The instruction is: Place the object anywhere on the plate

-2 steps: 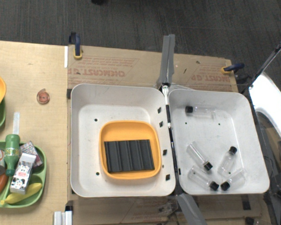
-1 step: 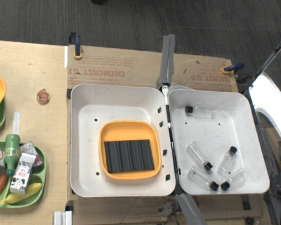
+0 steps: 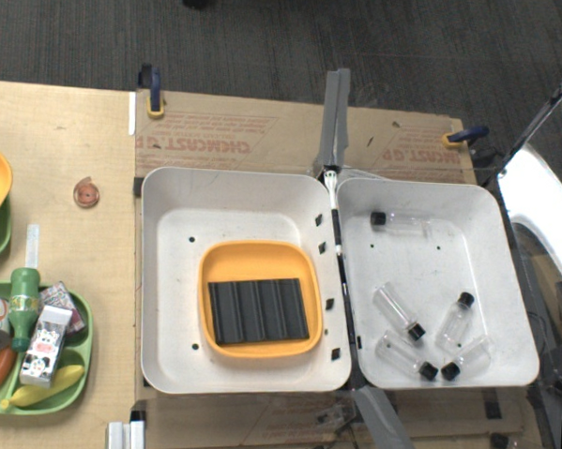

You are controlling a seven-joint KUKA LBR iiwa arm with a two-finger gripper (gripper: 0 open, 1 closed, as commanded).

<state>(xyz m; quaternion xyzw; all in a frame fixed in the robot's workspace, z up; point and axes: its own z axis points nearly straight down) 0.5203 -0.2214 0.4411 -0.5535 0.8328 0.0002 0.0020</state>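
A dark ribbed block already lies flat on the orange plate in the left bin, so placing looks done; the gripper's state cannot be told.

Cardboard sheet bears upside-down red "CHEMCAST GP" print.

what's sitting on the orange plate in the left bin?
A dark ribbed rectangular block lies flat on the orange plate, covering most of its floor. Whatever is beneath the block is hidden.
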